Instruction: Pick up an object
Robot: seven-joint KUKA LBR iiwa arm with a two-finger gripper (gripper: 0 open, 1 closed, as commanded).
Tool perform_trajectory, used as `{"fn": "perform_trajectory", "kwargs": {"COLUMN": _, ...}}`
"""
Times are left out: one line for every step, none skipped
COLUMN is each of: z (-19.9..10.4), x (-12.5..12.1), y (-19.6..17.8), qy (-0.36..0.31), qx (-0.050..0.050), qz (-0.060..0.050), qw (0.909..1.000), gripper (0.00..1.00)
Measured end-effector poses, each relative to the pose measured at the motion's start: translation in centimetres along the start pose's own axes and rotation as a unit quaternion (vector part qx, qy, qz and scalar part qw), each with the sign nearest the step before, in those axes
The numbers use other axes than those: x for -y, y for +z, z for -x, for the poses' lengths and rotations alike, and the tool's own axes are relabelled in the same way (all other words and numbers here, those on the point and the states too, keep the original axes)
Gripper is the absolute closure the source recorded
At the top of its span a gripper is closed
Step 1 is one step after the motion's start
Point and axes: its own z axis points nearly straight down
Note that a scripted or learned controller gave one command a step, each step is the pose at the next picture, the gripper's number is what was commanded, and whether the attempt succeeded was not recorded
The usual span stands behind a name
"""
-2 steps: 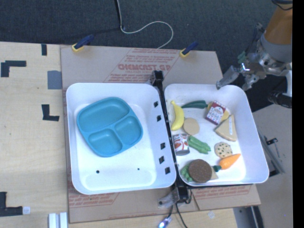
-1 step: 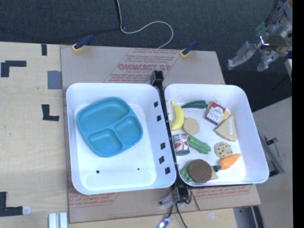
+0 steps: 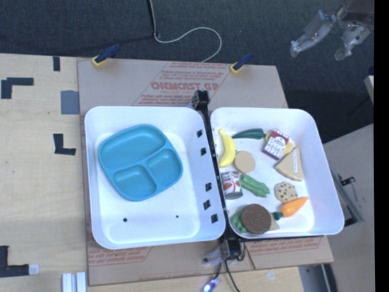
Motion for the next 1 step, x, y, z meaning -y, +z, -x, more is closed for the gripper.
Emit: {"fn": "perform_trajectory", "kwargs": {"z": 0.50, "x": -0.11, "y": 0.05, "qy": 0.004, "qx": 0.001, "qz": -0.009, "qw": 1.0000, "gripper": 1.00}}
